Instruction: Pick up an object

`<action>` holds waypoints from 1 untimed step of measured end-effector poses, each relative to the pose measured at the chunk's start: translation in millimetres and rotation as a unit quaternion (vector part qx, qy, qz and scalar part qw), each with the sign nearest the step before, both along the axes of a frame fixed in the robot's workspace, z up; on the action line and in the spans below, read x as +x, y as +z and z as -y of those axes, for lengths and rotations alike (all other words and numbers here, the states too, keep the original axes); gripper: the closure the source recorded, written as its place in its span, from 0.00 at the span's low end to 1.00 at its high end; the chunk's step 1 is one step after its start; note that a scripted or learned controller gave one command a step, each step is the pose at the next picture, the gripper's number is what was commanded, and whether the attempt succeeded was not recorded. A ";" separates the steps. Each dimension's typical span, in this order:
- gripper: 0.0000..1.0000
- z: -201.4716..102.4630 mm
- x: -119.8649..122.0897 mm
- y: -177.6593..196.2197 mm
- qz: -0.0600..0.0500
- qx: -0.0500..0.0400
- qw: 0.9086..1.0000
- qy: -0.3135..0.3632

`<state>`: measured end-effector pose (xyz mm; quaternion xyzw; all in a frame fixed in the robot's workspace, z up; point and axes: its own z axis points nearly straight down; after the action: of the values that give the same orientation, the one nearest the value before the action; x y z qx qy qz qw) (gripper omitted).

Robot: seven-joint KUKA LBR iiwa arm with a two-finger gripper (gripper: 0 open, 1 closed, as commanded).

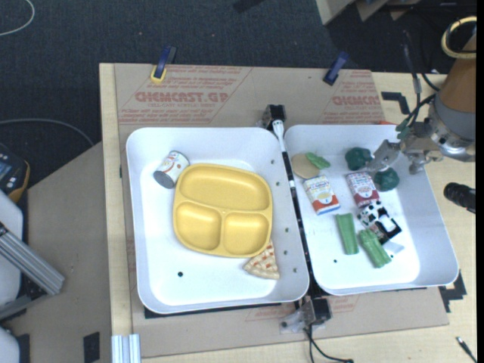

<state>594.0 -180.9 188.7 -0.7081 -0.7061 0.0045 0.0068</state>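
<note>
The pincer [389, 156] hangs over the far right corner of the right bin [431, 267], close by two dark green lumps [358, 157], and I cannot tell how it is set. That bin crowds together a tan disc [304, 165], two small cartons [321, 194], green sticks [347, 234] and a black-and-white toy [376, 218]. The left bin [147, 278] holds a yellow divided tray [223, 210], a small can [170, 169] at its far left corner and a pizza slice [264, 264] at its near right.
</note>
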 end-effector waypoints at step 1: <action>0.00 -0.4 3.2 9.1 0.008 -0.001 1.000 0.001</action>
<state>597.2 -180.4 197.8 -0.7071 -0.7071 0.0001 0.0005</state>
